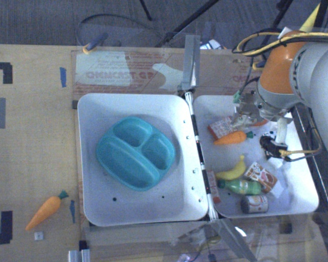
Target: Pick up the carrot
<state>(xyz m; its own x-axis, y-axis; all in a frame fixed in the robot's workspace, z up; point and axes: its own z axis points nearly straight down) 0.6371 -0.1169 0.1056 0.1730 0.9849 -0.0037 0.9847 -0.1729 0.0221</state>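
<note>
Approach step: my gripper [244, 121] hovers just above the carrot [230, 138]; finger spread unclear. Next, descend and close.

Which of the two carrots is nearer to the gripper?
The carrot in the right bin, lying just below the gripper beside the red packet. The other carrot lies on the bench outside both bins, left of the left bin.
</note>
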